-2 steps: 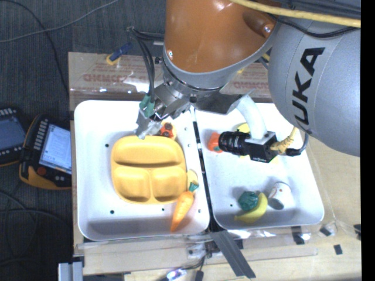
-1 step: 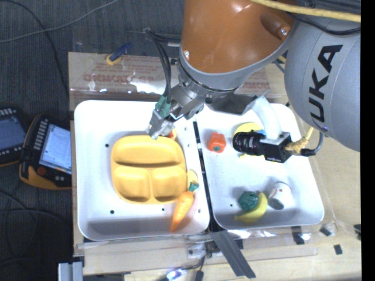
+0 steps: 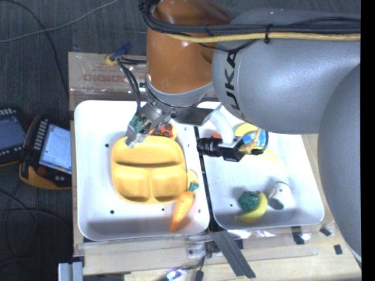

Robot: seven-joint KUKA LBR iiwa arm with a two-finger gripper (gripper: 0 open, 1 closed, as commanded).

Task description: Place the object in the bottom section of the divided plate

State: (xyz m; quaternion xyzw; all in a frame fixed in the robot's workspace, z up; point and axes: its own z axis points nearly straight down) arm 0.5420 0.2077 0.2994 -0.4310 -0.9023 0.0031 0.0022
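Observation:
A yellow divided plate lies in the left bin, with one wide section at the far side and two smaller ones at the near side; all three look bare. My gripper hangs over the plate's far left corner, right at its rim. A small orange and dark object sits just behind the plate's far edge, partly hidden by the wrist. A toy carrot lies tip-down against the plate's near right corner.
The right bin holds a banana with a green piece, a white-grey item and a yellow-blue toy. A black part juts over the divider between bins. The arm's large body covers the far right.

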